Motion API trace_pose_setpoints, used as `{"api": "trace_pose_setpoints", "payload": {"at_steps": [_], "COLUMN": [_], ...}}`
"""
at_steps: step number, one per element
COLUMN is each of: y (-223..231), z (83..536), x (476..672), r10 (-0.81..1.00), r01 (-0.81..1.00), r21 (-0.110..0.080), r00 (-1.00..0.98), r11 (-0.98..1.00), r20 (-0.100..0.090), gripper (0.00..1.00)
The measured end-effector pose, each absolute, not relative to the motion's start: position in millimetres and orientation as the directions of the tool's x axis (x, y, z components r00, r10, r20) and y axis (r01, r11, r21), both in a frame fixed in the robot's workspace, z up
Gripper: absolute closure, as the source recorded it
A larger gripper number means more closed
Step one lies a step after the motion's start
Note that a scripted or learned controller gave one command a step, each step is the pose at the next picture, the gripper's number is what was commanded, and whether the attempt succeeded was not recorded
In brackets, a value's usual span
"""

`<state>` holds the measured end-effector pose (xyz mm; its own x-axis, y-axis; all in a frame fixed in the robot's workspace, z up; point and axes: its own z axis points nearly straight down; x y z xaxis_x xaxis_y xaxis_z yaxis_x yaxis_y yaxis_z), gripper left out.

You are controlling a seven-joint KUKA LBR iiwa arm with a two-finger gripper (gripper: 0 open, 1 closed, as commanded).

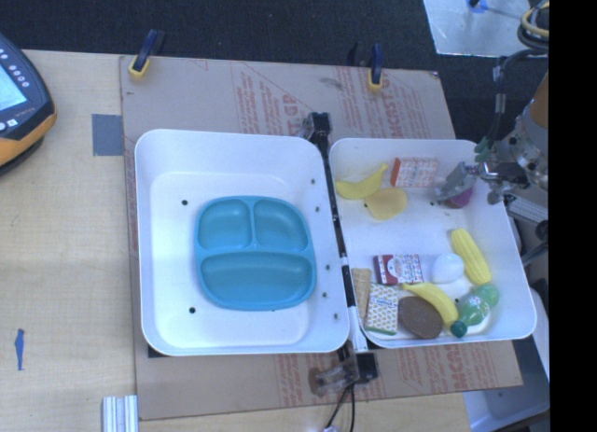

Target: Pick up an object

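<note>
Gripper (459,184) hangs low at my right bin's (522,327) far right edge over a purplish object (460,198); finger state unclear.

Bright, even light falls from above on the bench (75,234). The white bins (168,155) glare slightly, nearly washing out their rims. Shadows are short and soft. The floor beyond the bench's far edge is dark. Small details look soft and grainy.
</note>
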<state>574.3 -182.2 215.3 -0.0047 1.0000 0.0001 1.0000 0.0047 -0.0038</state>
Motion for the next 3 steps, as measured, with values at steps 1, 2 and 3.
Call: {"api": "trace_pose_setpoints", "payload": {"at_steps": [1, 2, 3], "y": [-211.9, -199.6, -175.9], "z": [84.0, 93.0, 92.4], "x": [590.4, 650.3, 656.8], "r10": [1.0, 1.0, 1.0], "r01": [1.0, 1.0, 1.0], "r21": [-0.013, 0.003, -0.001], "r00": [-0.004, -0.006, -0.006], "r11": [0.004, 0.006, 0.006], "r20": [0.001, -0.001, 0.0], "gripper": [0.0, 0.0, 0.0]}}
